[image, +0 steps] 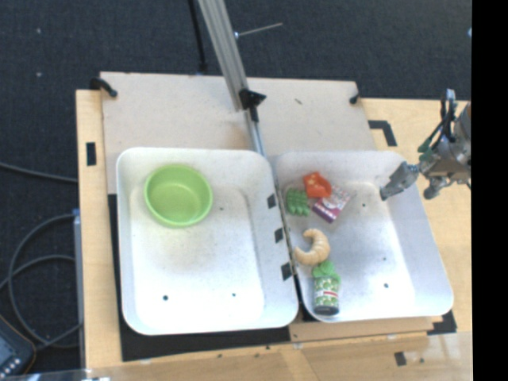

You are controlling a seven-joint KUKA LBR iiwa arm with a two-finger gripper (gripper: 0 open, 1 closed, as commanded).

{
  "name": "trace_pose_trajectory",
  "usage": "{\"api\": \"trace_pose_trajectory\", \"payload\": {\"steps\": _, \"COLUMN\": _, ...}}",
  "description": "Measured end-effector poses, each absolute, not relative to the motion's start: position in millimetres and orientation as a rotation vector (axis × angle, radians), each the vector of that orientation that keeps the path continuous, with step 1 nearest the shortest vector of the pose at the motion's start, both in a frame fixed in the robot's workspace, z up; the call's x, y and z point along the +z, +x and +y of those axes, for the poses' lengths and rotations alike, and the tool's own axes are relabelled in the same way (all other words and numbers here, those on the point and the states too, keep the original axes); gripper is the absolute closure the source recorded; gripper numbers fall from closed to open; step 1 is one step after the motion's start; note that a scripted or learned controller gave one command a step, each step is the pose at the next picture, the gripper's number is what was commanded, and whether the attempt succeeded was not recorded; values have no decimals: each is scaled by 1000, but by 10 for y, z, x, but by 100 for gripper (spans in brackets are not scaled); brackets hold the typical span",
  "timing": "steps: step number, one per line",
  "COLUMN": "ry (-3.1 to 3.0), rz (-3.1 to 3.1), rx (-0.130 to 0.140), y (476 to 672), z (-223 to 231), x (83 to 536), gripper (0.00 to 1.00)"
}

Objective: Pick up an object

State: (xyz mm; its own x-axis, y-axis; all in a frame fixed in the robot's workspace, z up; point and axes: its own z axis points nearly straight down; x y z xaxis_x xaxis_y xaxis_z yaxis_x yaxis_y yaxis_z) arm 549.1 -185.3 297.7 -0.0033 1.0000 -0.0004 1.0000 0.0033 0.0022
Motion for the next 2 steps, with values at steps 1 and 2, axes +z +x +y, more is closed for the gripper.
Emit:
{"api": "trace_pose_trajectory", "payload": {"steps": 1, "ry": 2217, "rz": 2224, "rx": 3, "y": 5492, "z": -1851, "x": 2978, "gripper": 0}}
{"api": "trace_pose_trajectory", "payload": {"steps": 2, "ry": 2222, "rz": 2221, "rx": -5, "y": 5433, "z": -1910, "x": 2530, "gripper": 0}}
